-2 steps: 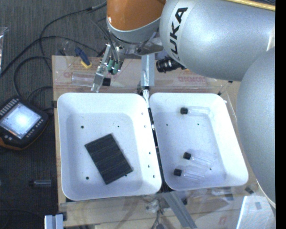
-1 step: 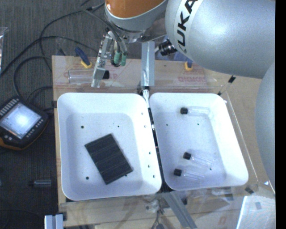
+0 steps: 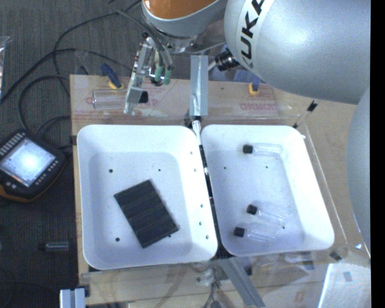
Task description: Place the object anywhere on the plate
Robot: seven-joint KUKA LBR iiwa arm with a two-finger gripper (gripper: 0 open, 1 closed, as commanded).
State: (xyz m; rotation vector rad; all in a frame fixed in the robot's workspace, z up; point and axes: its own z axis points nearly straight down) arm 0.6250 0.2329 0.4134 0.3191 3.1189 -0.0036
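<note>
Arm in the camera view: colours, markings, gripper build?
The arm has a glossy grey rounded shell with part of the white KUKA lettering and an orange band above the wrist. Below, the gripper has two long flat metallic fingers, with green parts and thin wires near its base.

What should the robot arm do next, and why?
Probably swing down toward the right bin and go for one clear vial. The gripper hangs high behind the bins, the vials lie in that bin, and the dark plate waits in the left bin.
</note>
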